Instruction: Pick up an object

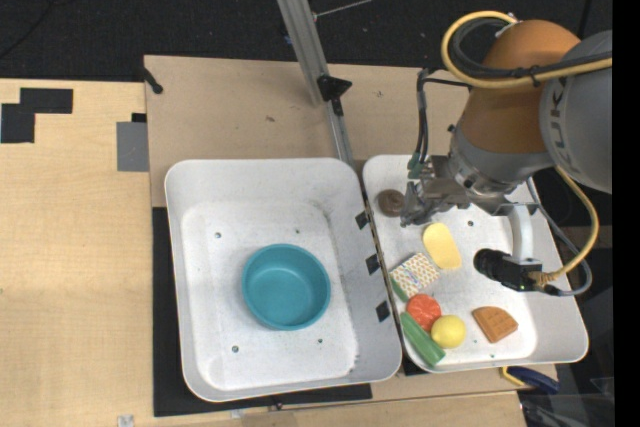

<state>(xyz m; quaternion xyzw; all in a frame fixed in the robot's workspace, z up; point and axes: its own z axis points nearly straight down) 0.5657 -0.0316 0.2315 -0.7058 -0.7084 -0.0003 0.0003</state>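
My gripper [418, 206] hangs low over the far left part of the right bin [560, 340]. A small brown round thing [388, 203] lies just left of it, close by; whether they touch I cannot tell. Right below the gripper lies a pale yellow oblong thing [441, 245]. Toward the bin's near side lie a checkered tan block [414, 271], a red ball [423, 308], a yellow ball [449, 330], a green stick [422, 342] and a brown wedge [494, 323].
The left bin [200, 205] holds a teal bowl [286, 286]. A grey metal bar [300, 25] slants down toward the gap between the two bins. The arm's bulk [510, 105] covers the right bin's far right part.
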